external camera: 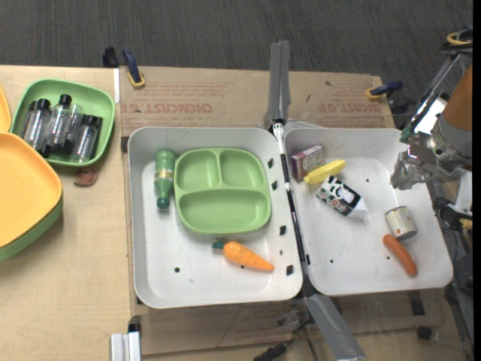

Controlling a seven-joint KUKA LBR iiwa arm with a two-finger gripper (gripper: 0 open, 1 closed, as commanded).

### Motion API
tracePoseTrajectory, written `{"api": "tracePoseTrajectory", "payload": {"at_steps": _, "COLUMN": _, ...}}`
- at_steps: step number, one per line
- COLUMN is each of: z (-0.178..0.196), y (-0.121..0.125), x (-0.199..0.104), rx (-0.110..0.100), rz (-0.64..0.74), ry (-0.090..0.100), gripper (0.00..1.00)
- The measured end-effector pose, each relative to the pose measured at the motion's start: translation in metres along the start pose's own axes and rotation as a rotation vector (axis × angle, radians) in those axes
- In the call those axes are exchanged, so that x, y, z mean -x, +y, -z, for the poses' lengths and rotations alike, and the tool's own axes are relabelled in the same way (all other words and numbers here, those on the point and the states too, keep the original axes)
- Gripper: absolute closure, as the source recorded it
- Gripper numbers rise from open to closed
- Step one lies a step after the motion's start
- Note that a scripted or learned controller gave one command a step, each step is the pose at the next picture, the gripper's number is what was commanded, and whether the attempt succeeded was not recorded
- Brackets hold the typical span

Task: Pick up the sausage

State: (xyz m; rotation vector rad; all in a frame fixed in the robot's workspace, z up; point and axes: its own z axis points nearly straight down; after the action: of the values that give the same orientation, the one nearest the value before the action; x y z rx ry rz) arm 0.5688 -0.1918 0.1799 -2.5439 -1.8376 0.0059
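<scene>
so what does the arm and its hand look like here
The arm enters at the right edge: a grey rounded body with an orange band above the wrist. Below it sits the hand, a compact cluster of grey and silver metal parts with dark joints. A thin pale rod or cable runs diagonally up from it toward the top right corner. No markings are readable.

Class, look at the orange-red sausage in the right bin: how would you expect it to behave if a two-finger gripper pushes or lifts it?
The sausage looks smooth and rounded, so it may roll sideways when nudged. Its glossy skin suggests that it could slip between fingers. It looks like a small toy, so probably light; the silver can close by could get bumped.
</scene>
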Motion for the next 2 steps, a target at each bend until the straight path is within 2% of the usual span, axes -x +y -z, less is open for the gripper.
{"api": "tracePoseTrajectory", "payload": {"at_steps": 1, "z": -0.037, "y": 0.041, "x": 0.011, "rx": 0.002, "rz": -0.296, "ry": -0.001, "gripper": 1.00}}
{"api": "tracePoseTrajectory", "payload": {"at_steps": 2, "z": -0.089, "y": 0.051, "x": 0.005, "rx": 0.001, "rz": -0.622, "ry": 0.000, "gripper": 1.00}}
